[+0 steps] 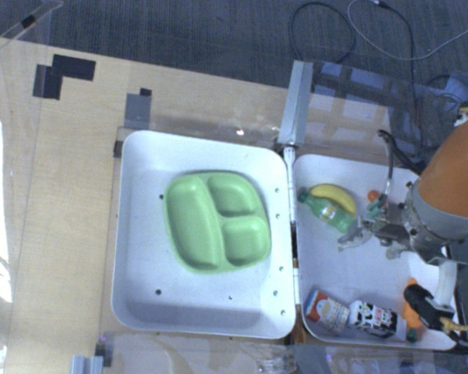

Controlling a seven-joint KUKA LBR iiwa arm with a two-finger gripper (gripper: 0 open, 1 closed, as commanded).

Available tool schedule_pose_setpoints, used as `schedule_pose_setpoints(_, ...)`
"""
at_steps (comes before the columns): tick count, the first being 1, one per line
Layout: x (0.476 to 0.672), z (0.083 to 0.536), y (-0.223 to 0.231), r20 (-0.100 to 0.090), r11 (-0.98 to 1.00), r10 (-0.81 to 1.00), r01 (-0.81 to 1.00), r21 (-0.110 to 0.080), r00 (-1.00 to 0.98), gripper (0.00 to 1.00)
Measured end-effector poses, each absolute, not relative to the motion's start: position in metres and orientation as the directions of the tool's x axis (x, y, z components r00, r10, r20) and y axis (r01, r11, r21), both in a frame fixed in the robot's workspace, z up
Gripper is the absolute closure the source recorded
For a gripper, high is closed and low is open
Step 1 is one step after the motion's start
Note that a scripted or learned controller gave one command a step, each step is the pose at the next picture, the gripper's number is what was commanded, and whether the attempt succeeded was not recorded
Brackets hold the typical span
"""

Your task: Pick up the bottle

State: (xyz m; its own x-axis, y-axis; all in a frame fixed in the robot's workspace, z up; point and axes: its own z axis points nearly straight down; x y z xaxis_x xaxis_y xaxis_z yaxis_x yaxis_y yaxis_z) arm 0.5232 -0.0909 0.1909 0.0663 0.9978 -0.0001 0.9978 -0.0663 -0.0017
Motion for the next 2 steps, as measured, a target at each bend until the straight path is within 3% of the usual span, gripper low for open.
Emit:
schedule_pose_setpoints(1, 0.494, 0.263, -0.088, -0.001, 0.18, 0.984, 0.984, 0.002, -0.18, 0.0)
schedule_pose_setpoints(2, 0.553, 0.189, -0.041, 0.0, 0.295, 0.956, 0.956, -0.001, -0.295, 0.0)
